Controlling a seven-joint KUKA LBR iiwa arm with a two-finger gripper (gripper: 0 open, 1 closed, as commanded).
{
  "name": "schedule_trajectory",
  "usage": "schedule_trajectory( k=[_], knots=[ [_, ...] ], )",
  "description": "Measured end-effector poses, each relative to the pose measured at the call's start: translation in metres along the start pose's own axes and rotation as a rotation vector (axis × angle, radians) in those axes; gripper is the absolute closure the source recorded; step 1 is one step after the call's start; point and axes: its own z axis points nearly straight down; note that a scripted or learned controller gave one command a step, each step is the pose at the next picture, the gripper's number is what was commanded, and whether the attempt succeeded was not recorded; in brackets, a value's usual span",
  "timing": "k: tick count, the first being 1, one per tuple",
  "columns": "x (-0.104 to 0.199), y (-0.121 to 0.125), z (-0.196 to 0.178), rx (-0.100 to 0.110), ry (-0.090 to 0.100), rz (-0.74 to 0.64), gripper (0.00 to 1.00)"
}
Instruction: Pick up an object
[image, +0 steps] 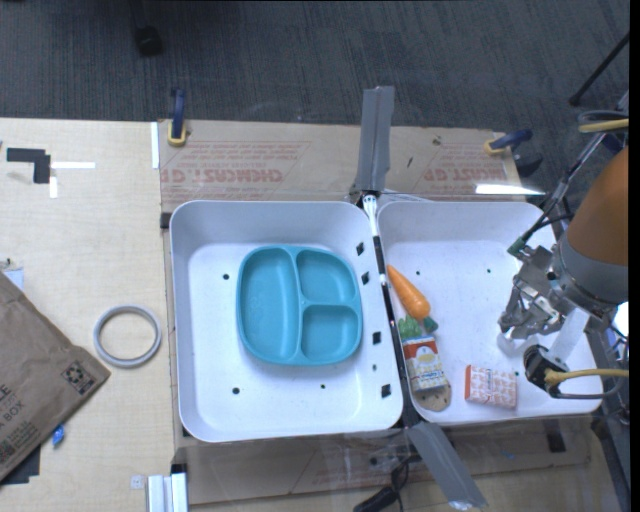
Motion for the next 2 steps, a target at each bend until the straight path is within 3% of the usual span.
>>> schedule_trajectory(
  k=[1,2],
  knots=[
    [-0.025,0.021,0.004,-0.001,0.001,-0.096,1.0],
    [0.013,-0.009,0.018,-0.002,0.002,-0.235,1.0]
  ],
)
